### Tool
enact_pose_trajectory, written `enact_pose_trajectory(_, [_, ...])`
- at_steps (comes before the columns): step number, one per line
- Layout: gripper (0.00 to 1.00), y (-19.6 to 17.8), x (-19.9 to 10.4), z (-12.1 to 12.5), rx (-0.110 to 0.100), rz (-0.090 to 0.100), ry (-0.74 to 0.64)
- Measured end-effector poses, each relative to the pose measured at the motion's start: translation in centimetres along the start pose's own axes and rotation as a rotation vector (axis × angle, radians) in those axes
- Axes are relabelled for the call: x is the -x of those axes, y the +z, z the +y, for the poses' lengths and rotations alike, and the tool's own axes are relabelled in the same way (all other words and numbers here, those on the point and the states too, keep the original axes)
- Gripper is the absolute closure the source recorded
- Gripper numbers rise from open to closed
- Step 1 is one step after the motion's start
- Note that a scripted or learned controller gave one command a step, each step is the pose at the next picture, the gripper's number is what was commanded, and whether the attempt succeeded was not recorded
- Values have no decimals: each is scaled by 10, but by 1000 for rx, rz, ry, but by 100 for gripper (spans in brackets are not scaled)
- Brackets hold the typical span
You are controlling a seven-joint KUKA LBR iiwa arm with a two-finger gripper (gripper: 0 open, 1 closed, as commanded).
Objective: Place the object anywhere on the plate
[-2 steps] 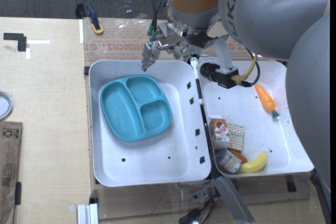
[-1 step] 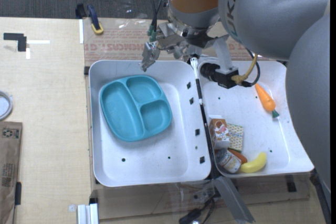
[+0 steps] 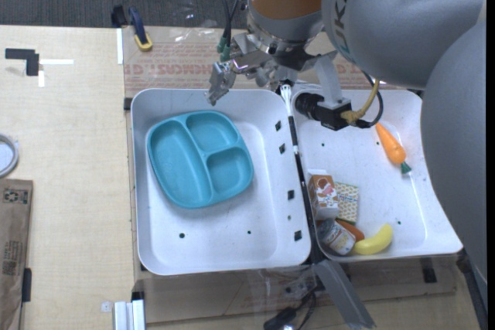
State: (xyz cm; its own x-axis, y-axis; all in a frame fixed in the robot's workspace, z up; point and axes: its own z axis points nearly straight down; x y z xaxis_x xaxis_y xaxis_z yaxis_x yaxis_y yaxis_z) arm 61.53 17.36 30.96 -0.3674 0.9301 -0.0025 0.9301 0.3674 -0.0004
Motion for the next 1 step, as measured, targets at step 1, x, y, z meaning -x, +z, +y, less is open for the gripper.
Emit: enact_pose_trajectory(1, [0, 0, 0, 0, 0, 0, 0])
